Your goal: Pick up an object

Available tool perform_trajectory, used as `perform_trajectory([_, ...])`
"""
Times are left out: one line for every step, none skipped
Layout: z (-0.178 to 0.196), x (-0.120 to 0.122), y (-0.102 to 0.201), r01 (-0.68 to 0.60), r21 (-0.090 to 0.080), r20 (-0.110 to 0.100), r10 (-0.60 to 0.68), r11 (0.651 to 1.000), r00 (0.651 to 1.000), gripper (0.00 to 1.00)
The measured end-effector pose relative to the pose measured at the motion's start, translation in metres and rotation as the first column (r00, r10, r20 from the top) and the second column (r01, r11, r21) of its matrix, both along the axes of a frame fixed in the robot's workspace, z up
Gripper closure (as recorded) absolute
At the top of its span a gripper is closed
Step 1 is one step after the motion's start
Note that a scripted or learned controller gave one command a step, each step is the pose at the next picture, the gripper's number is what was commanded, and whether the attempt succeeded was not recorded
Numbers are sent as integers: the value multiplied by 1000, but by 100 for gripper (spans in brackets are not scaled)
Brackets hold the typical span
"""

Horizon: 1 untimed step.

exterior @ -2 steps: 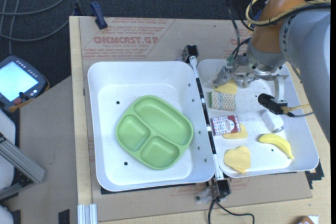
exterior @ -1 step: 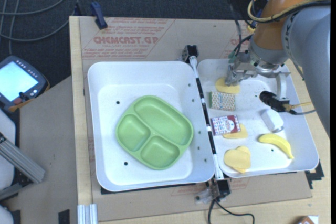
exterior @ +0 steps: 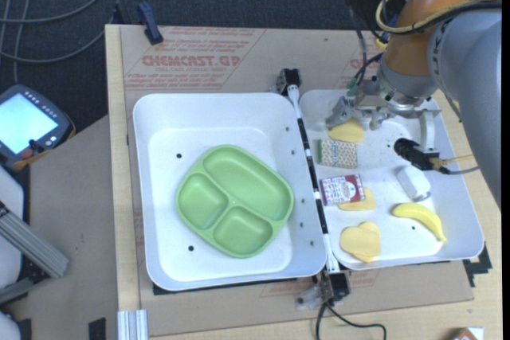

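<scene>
While the grey arm [exterior: 470,52] is reaching in from the right, its gripper [exterior: 362,111] is hanging low over the far end of the right bin [exterior: 462,247]. From where I am standing, I cannot tell whether the gripper is released or clenched.

A pale yellow wedge [exterior: 347,132] is lying just beside the gripper, on its near left side. The two are so close that I cannot tell whether they are touching.

Just nearer than the wedge, a green-and-white packet [exterior: 339,154] is lying flat close to the bin's left wall. Nearer again, a red-and-white packet [exterior: 343,189] is resting partly over a yellow slice [exterior: 362,204]. A yellow heart-shaped piece [exterior: 361,241] is sitting in the near left corner. A banana [exterior: 420,217] is lying toward the near right, with a small white block [exterior: 413,184] just beyond it.

In the left bin [exterior: 151,131], a green divided plate [exterior: 233,200] with three compartments is lying flat and turned at a slant, well apart from the gripper. Both bins are sitting side by side on a brown board [exterior: 191,56] with red print.
</scene>
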<state>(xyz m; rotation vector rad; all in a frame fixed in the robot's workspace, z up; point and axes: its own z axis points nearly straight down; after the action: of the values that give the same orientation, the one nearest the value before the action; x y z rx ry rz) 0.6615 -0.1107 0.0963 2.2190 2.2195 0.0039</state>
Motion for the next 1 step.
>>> perform_trajectory([-12,5,19,-1,0,-2,1,1000,1000,0])
